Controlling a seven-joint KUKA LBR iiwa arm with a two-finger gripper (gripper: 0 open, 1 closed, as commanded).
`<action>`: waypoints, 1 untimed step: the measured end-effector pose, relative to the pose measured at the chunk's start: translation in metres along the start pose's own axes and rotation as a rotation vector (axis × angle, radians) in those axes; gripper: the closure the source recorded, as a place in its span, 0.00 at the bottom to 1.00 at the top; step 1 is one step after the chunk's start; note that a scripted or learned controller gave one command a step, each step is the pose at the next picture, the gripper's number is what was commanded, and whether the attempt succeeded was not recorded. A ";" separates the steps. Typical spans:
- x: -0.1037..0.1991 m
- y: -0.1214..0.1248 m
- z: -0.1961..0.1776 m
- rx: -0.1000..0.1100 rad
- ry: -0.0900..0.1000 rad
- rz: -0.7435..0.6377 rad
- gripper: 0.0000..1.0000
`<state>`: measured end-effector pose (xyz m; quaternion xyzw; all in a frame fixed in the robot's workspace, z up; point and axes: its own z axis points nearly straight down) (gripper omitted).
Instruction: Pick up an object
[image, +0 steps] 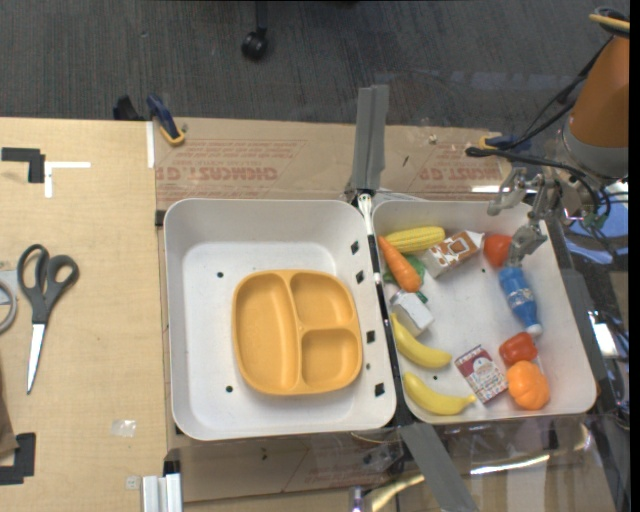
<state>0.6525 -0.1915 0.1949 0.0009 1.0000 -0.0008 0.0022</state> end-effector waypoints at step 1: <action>0.002 -0.030 0.100 0.000 -0.004 0.056 0.00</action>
